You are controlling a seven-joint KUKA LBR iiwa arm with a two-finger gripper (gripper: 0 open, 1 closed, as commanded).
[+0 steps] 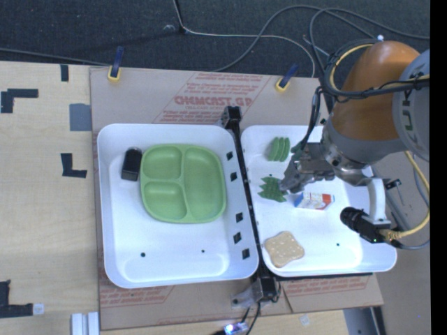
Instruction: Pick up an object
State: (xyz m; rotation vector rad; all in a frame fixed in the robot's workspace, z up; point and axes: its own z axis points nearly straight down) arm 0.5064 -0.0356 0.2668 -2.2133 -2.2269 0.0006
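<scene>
The right bin [349, 253] holds a light green ridged piece [279, 149], a dark green leafy piece [271, 188], a small white carton with red and blue print [315, 200] and a tan cracker-like slab [283, 248]. My gripper [292, 182] hangs low over this bin, just right of the leafy piece and left of the carton. Nothing shows between its fingers. The arm's grey and orange wrist covers the bin's far right part.
The left bin [119, 246] holds a green divided plate [184, 182] and a small black block [131, 164] at the plate's left. A black divider strip [241, 187] runs between the bins. Cables cross the dark floor behind the bench.
</scene>
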